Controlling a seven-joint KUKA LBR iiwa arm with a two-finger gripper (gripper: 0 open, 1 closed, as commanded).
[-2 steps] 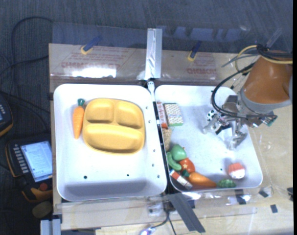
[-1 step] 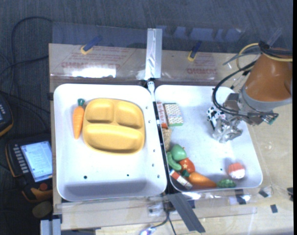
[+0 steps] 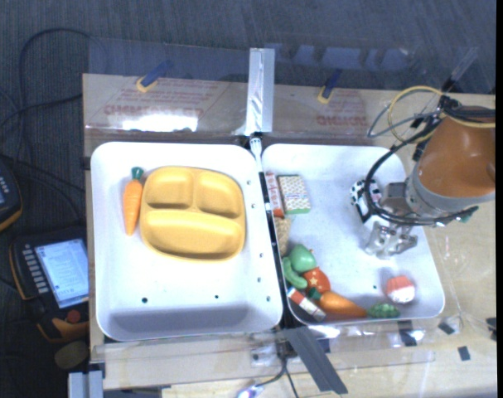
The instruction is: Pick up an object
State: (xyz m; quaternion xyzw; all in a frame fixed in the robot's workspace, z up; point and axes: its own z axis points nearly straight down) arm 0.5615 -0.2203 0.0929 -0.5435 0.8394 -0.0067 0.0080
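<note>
My gripper (image 3: pixel 389 243) hangs over the right part of the right bin (image 3: pixel 334 160), below the orange wrist band. Its metal fingers point down at bare bin floor, and I see nothing between them. A red and white toy (image 3: pixel 400 288) lies just below the gripper, apart from it. At the bin's front lie a toy carrot (image 3: pixel 340 304), a green and red vegetable toy (image 3: pixel 305 269) and a small green piece (image 3: pixel 384 310). A checked box (image 3: pixel 293 193) rests near the bin's left wall.
The left bin (image 3: pixel 110 297) holds a yellow divided tray (image 3: pixel 193 212) and an orange carrot (image 3: pixel 133 204) beside it. A divider wall (image 3: pixel 266 222) separates the bins. Cables (image 3: pixel 404 118) loop above the wrist. Devices sit off the bench at the left.
</note>
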